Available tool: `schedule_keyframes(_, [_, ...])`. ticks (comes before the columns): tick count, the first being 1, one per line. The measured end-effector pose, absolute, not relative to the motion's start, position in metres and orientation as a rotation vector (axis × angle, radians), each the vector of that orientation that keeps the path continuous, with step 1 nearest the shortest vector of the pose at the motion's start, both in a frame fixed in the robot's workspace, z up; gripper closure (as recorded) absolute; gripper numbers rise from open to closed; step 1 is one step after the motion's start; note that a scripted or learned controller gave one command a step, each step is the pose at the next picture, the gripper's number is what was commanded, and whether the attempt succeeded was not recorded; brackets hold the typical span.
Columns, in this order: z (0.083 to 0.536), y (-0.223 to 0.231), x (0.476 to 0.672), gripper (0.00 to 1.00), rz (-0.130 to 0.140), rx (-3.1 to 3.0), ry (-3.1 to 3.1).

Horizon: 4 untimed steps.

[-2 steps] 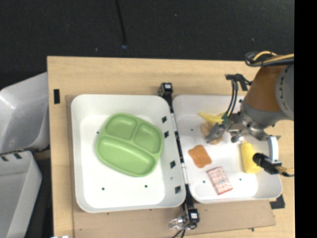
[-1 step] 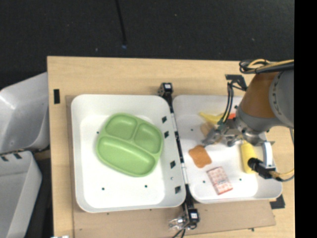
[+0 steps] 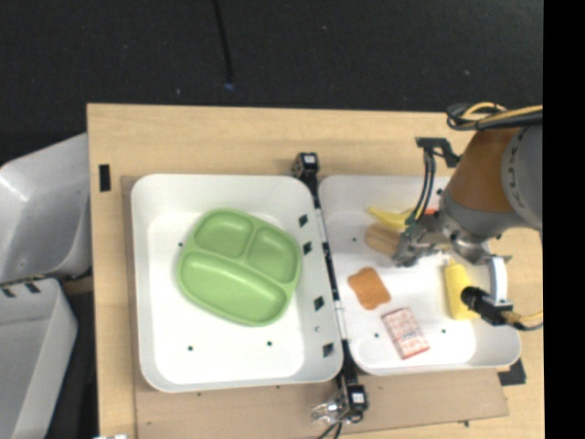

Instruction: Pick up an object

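The gripper point(image 3: 407, 248) is hanging over the smooth right bin point(image 3: 366, 350), its state impossible to tell, near a tan block point(image 3: 380, 239), a yellow banana point(image 3: 390, 216) and a flat orange piece point(image 3: 369, 287).

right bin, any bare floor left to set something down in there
Little. Right bin: bare strip along its left wall beside the orange piece. The gripper, banana, yellow item and pink packet crowd the rest.
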State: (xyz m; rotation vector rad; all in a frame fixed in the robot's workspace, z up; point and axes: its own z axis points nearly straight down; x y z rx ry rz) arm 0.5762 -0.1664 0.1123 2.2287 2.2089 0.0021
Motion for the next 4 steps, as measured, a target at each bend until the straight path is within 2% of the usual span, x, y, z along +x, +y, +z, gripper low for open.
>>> schedule_keyframes(1, [0.156,-0.166,0.579,1.0,0.004,2.219,2.218])
schedule_keyframes(2, [0.22,-0.167,0.583,1.0,0.005,2.214,2.22])
schedule_keyframes(3, [0.236,-0.168,0.584,1.0,0.003,2.215,2.224])
schedule_keyframes(4, [0.227,-0.119,0.596,1.0,0.0,2.216,2.227])
